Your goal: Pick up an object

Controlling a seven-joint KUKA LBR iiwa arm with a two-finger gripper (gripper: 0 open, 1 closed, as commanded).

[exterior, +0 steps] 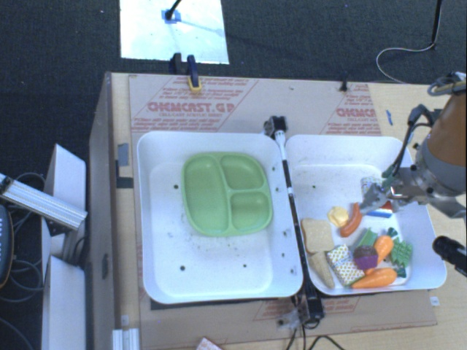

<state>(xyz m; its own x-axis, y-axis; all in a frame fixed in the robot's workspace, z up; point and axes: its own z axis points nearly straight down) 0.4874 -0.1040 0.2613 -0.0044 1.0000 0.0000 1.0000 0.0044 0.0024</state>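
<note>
- Nearest you, at the lower right of the frame, the right bin [430,268] holds a heap of toy food: a carrot [373,278], a purple piece [365,257], a checkered block [344,265], a slice of bread [317,234] and green leafy bits [400,251].
- Just above that heap you see a yellow piece [338,216] and a small orange piece [352,222].
- The gripper [373,192] hangs right over the orange piece; you cannot tell whether it is clenched or released.
- In the left bin [157,268], mid-frame, a green divided plate [226,194] lies flat.
- Farther back, at upper left, a white sheet [146,28] lies on dark carpet.
</note>
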